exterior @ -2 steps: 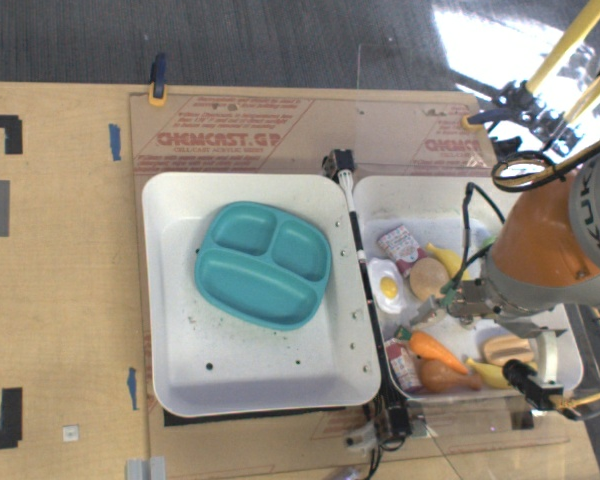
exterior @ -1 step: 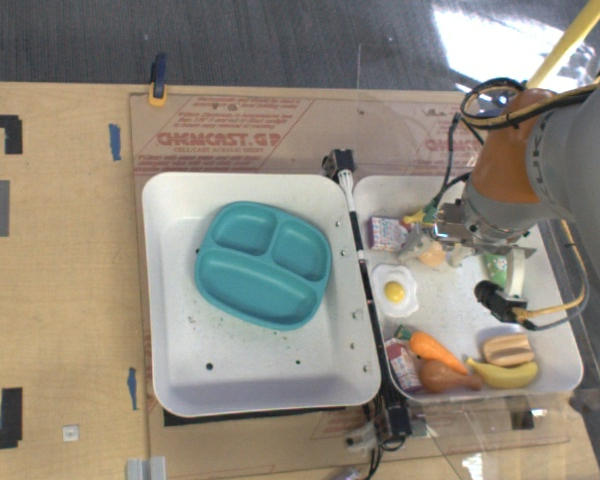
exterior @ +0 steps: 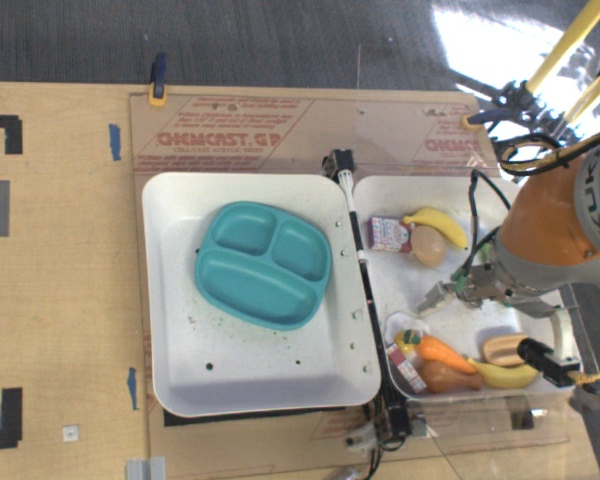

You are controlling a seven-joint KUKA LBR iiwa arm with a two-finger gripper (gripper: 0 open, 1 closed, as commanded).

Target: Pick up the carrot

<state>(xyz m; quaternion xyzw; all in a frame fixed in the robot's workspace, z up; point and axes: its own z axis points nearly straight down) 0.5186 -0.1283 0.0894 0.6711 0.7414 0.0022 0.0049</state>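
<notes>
Even, bright overhead light, sharp focus — window glare streaks the floor (exterior: 500,23) at upper right.

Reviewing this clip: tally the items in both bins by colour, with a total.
Teal: 1, divided plate
Yellow: 2, upper banana, lower banana
Orange: 1, carrot
Purple: 1, small carton
Beige: 1, egg-like item
Tan: 1, hot dog bun
Total: 7

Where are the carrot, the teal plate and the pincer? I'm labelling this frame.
carrot (exterior: 447,352): camera view, middle of its orange body.
teal plate (exterior: 263,264): camera view, divider ridge near its centre.
pincer (exterior: 435,298): camera view, at its fingertips.
</notes>
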